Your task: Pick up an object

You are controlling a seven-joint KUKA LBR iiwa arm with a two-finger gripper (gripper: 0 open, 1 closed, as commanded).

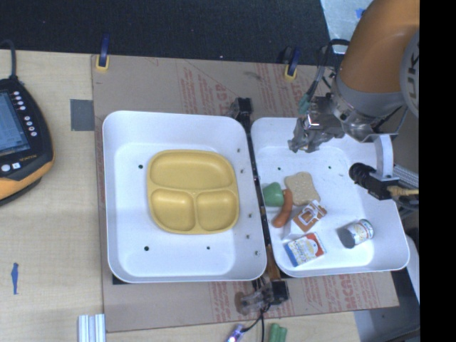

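1. Zero things are picked up so far.
2. The gripper (305, 142) hangs above the toys; I cannot tell its state.
3. The bread slice (303, 186) lies just below it, waiting.

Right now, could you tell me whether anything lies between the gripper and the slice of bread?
Nothing visible does. The gripper hangs over the right bin's far end, and bare white floor separates it from the bread slice.

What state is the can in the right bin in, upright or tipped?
Tipped. The can lies on its side on the right bin floor, its round end facing the camera.
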